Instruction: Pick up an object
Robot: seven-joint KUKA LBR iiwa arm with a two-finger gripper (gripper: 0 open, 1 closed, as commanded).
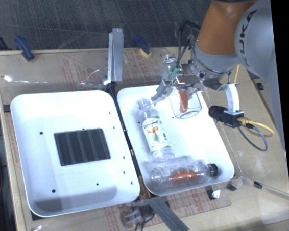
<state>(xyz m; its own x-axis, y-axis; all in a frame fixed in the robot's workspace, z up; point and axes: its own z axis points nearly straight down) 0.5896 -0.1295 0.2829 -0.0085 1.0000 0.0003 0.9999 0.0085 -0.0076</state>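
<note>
We see the end effector (181, 83) above a clear cup (185, 104) in the right bin (220, 145). We cannot tell its state. Two bottles (156, 134) lie at the cup's seven o'clock.

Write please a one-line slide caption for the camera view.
KUKA arm's end effector over the right bin, at a clear cup; two clear bottles lie in that bin.
</note>
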